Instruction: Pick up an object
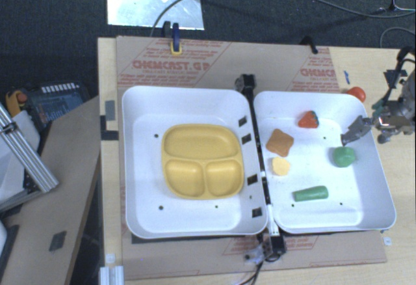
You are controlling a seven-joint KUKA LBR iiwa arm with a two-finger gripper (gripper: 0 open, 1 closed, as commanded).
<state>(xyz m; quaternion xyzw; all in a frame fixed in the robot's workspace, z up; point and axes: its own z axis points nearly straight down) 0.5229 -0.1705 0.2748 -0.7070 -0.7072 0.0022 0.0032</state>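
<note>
Hand (359, 129) at right bin's (325, 212) right rim, low over bin wall, just above green round object (344, 157); fingers' spread cannot tell, nothing visibly between them. Right bin also has red-orange piece (308, 120), brown square piece (279, 142), pale yellow disc (281, 166), green cylinder (310, 194) near front. Left bin (140, 147) carries yellow divided tray (201, 160). Both bins sit on table (107, 82).

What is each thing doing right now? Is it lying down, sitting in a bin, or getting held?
Yellow tray: flat in left bin, nothing in it.
Strawberry: loose in right bin.
Brown piece: lying flat, right bin.
Yellow piece: flat, just below the brown piece.
Green ball: loose, below the tool.
Green stick: lying on its side.
Tool: above right bin, holding nothing.
</note>
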